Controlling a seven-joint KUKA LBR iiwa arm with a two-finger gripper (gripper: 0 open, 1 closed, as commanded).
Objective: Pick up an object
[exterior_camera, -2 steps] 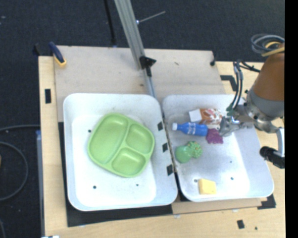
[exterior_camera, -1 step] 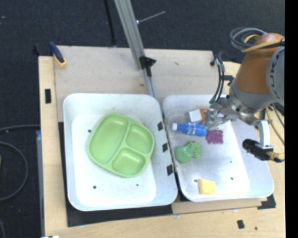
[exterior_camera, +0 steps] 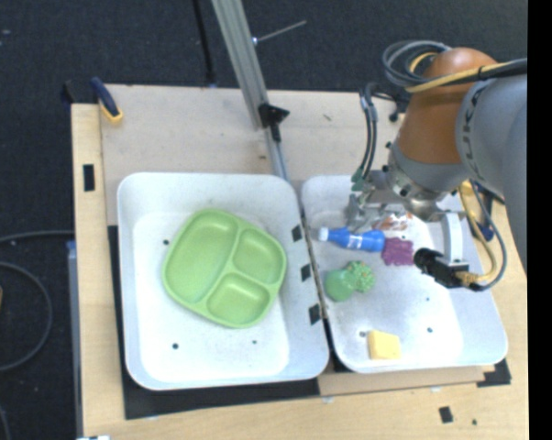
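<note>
The right bin (exterior_camera: 469,337) holds several small objects. A blue and white tube (exterior_camera: 354,239) lies on its side near the bin's left wall. To the tube's right, touching its end, sits a purple block (exterior_camera: 398,252). A green lumpy toy (exterior_camera: 349,280) rests below the tube, and a yellow block (exterior_camera: 382,345) lies near the front edge. My gripper (exterior_camera: 369,211) hangs over the back of this bin, just above the tube, with the grey and orange arm (exterior_camera: 441,117) behind it.
The left bin (exterior_camera: 143,337) holds a green sectioned plate (exterior_camera: 225,267). A slanted metal pole (exterior_camera: 244,58) rises from the bench behind the bins. Black cables (exterior_camera: 455,273) loop from the wrist over the right bin's right side.
</note>
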